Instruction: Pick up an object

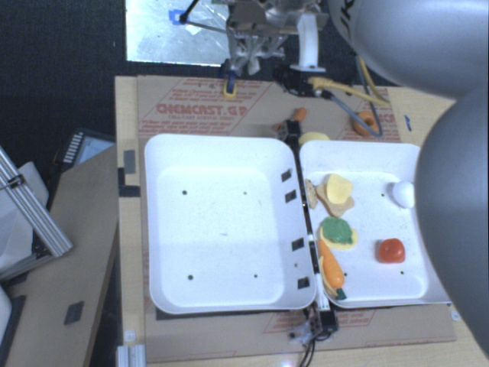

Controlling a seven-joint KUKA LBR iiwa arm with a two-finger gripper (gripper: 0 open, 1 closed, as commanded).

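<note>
a: objects for picking all lie in the right bin (pixel 359 293): a yellow-and-tan piece (pixel 337 191) near the divider, a green-and-yellow piece (pixel 337 232) just below it, an orange carrot-like toy (pixel 330 267) along the left wall, a red piece (pixel 391 250) further right, and a white ball (pixel 402 193) by the far right side.

b: how much of that bin can you see?

a: not all. the grey arm (pixel 428 67) sweeps across the top right and covers the bin's right edge and corner. the white ball sits right against the arm's outline, so part of it may be hidden. a pale yellow thing (pixel 313 138) peeks over the bin's top rim, mostly cut off.

b: and the gripper?

a: gripper (pixel 246 61) hangs high at the top of the view, over the cardboard sheet (pixel 199 109) behind the bins, well apart from every toy. it holds nothing that i can see. whether it is spread or closed i cannot tell; it is blurred.

b: room to move?

a: left bin (pixel 218 220) has a wide bare floor. in the right bin the toys crowd the left half; the carrot touches or nearly touches the wall, the red piece stands free with bare floor around it.
</note>
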